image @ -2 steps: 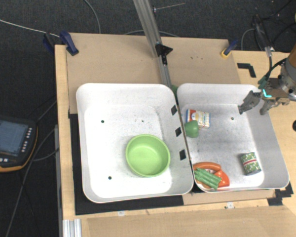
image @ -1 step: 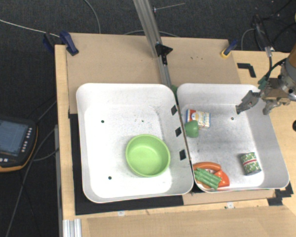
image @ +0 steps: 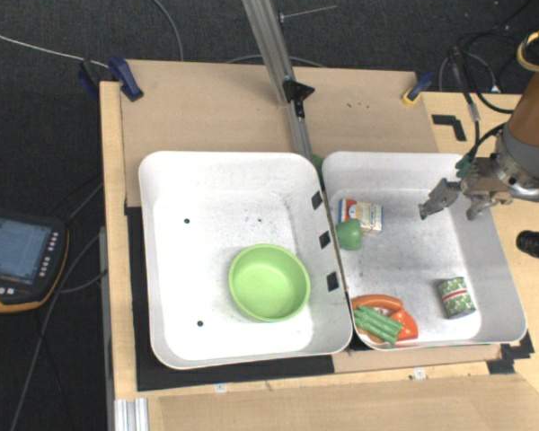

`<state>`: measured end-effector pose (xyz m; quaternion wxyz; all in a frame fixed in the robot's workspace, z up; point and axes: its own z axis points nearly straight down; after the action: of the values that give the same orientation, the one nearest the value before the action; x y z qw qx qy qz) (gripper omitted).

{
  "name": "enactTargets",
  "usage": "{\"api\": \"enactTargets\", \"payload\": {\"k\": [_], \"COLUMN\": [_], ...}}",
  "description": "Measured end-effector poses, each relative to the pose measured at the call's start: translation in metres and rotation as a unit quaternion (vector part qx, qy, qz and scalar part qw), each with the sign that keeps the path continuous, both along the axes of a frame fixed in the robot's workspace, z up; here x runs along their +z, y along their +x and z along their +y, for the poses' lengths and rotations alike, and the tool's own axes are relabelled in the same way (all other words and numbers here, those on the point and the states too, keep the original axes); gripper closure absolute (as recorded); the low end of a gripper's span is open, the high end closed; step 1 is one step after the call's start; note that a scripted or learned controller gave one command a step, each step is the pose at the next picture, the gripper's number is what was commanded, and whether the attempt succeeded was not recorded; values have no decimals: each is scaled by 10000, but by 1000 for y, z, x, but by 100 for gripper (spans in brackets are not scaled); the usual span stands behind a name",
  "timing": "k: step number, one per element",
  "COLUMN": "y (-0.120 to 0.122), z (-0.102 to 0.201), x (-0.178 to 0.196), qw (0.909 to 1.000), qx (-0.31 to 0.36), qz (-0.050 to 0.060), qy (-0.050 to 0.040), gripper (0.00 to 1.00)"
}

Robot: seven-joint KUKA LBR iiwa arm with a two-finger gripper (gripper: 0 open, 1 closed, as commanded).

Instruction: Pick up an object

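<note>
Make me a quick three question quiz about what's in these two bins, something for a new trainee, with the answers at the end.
1. True or false: the green bowl lies in the left bin.
2. Which object lies nearest the gripper? A) small can B) green ball C) green bowl
3. Fill in: the orange and green toy lies at the right bin's near-____ corner.

Key: 1 true; 2 A; 3 left.

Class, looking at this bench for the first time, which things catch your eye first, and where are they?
A bright green bowl sits low in the left bin. The right bin holds an orange-and-green toy at its near-left corner. The gripper hovers over its upper right.
</note>
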<state>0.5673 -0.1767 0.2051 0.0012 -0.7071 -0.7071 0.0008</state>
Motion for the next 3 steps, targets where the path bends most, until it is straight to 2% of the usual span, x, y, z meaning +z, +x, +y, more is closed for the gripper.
{"api": "enactTargets", "payload": {"k": [2, 3], "y": [-2, -1], "z": [3, 3], "x": [-112, -99], "qw": [10000, 10000], "qx": [1, 2], "qz": [6, -23], "qy": [2, -2], "gripper": [0, 100]}}
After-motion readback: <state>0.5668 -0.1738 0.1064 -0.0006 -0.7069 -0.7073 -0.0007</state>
